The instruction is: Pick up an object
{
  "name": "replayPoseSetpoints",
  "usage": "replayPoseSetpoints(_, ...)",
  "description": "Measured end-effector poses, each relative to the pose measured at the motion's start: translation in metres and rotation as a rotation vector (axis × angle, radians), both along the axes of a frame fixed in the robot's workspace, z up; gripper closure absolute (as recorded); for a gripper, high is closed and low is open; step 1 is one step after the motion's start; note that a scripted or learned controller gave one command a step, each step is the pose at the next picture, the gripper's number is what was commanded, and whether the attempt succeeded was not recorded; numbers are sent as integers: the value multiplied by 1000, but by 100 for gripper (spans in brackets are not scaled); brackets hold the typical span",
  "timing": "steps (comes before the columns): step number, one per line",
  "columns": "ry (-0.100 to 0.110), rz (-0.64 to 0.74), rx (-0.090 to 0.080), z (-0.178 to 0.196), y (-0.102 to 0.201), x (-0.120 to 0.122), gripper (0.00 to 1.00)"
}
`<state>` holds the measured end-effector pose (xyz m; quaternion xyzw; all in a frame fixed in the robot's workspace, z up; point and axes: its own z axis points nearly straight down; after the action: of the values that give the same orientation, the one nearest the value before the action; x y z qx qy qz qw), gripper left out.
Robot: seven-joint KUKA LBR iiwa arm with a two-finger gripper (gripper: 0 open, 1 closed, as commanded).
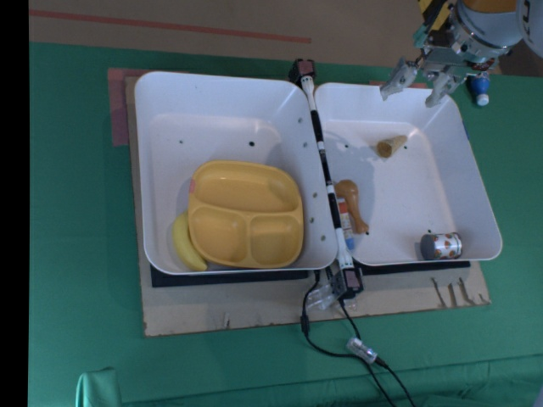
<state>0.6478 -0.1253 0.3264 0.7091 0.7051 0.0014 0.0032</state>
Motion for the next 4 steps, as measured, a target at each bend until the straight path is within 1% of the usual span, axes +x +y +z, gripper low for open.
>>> replayPoseSetpoints(1, 0, -2, -3, -107, -21, -33, 0)
replayPoseSetpoints(2, -14, -6, -7, -90, -23, -30, 100)
replayPoseSetpoints(3, -10, -1, -7, -138, -5, -32, 100)
replayPoseSetpoints(4, -17, -2, -5, -138, 21, -110, 100)
